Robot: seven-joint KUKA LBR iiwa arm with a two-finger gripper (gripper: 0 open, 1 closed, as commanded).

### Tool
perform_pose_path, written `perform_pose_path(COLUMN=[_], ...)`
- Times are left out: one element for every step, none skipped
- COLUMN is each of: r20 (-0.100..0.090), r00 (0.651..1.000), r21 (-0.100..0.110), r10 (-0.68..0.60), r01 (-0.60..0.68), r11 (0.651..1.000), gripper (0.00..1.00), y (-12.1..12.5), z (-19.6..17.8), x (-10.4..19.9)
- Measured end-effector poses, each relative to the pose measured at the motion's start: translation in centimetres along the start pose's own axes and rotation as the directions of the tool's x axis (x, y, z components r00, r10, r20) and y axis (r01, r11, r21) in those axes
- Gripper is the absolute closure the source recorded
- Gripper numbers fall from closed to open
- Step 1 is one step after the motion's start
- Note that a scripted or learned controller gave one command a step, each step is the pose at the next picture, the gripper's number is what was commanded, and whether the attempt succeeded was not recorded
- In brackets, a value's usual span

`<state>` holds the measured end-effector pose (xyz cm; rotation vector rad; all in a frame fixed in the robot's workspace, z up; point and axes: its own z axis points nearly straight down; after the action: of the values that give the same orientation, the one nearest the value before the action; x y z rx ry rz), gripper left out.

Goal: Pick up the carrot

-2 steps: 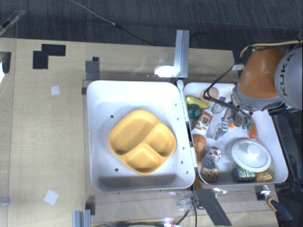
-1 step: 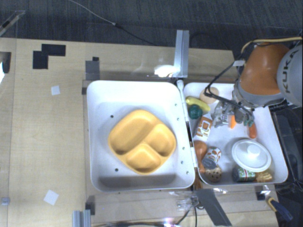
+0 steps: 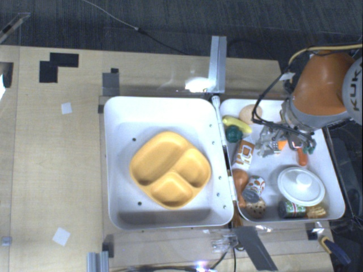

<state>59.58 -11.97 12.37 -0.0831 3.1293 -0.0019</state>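
Observation:
The carrot (image 3: 302,157) is a small orange-red piece lying in the right bin (image 3: 334,200), near its right wall. My gripper (image 3: 282,142) hangs low over the upper middle of that bin, just left of and above the carrot. Another bit of orange shows under the gripper's metal parts, and I cannot tell whether it belongs to the carrot. The gripper body hides what lies directly beneath it.
The right bin also holds a banana (image 3: 235,123), a teal ball (image 3: 233,133), a pale egg shape (image 3: 247,113), a brown packet (image 3: 244,154), a small can (image 3: 255,188) and a white bowl (image 3: 300,186). A yellow divided plate (image 3: 170,168) sits in the left bin (image 3: 119,152).

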Motion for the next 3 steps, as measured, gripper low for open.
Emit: perform_pose_path(r20=[0.004,0.001,0.001], r00=[0.918,0.929,0.835], r21=[0.002,0.001,0.0], r10=[-0.397,-0.371,-0.55], r01=[0.397,0.371,0.55], r11=[0.918,0.929,0.835], gripper=[1.0,1.0,1.0], y=[-1.0,-4.7,-1.4], z=[-7.4,2.7,-3.6], x=[-3.0,4.9,7.1])
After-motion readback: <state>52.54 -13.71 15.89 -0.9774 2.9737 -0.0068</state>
